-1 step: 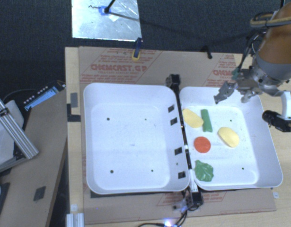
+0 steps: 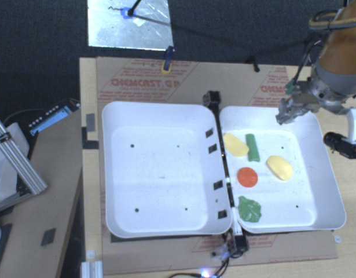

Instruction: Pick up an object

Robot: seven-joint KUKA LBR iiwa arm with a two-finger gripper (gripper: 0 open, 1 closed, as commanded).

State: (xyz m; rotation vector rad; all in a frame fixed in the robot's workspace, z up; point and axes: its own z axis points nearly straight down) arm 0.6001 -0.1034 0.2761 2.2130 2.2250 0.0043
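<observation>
We see five small things lying in the right bin (image 2: 322, 172), all toward its left half. A yellow piece (image 2: 235, 145) sits near the bin's upper left, and a green stick (image 2: 253, 147) lies just beside it at its three o'clock, running roughly twelve to six. At about five o'clock from the stick lies a second yellow lump (image 2: 279, 167), apart from the others. A red disc (image 2: 248, 177) rests at six o'clock from the first yellow piece, near the divider between the bins. At six o'clock from the disc lies a crumpled green leaf shape (image 2: 249, 209), close to the bin's lower left corner.

The gripper (image 2: 287, 114) hangs over the far rim of the right bin, at roughly one o'clock from the green stick and well apart from every piece. We find nothing between its fingers, and we cannot tell whether they are spread or closed. The arm (image 2: 340, 57) comes in from the upper right, its orange band above the wrist.

The left bin (image 2: 160, 167) lies just beside the right one. Both rest on a cardboard sheet (image 2: 143, 81), and a shiny foil square (image 2: 128, 16) lies at twelve o'clock beyond it.
</observation>
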